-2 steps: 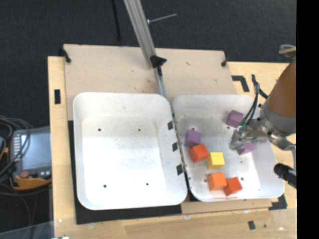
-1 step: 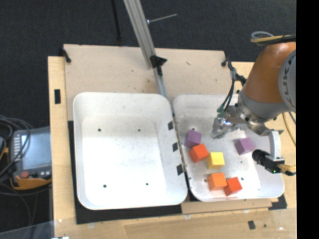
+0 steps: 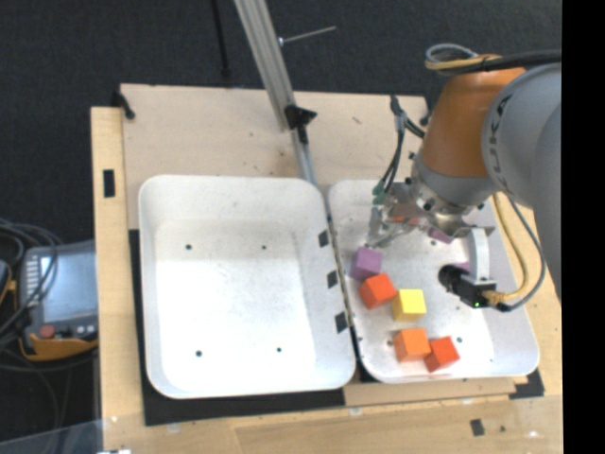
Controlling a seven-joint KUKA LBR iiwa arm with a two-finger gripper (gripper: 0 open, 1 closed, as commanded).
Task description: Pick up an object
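you can't tell the gripper's (image 3: pixel 389 223) state as it hovers just above the purple cube (image 3: pixel 368 261) in the right bin (image 3: pixel 515 343), so watch that descending doesn't nudge it into the touching orange cube (image 3: pixel 377 290).

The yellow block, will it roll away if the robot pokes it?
Probably not. The yellow block looks like a cube with flat faces, so it should slide rather than roll. It sits close to the orange block, so a push might bump that one too. It looks stiff and light.
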